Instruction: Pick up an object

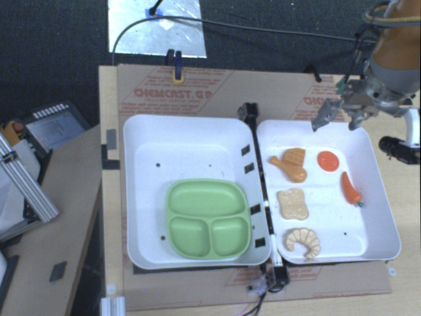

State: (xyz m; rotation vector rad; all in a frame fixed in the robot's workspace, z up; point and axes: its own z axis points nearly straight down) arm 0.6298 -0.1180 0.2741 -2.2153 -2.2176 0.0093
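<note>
Five food pieces lie in the right bin: one drumstick, tomato slice, carrot, toast, croissant. One green tray sits in the left bin. The gripper hangs spread and bare above the right bin's far edge.

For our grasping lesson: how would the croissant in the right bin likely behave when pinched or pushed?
The croissant looks like moulded plastic, so probably stiff and light. Its curved, ridged back may slip between the fingers. It lies flat, so a push should slide it, not roll it.

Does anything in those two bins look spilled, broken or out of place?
Nothing stands out. The green plate lies flat in the left bin. The drumstick, tomato slice, carrot, toast and croissant lie apart in the right bin.
</note>
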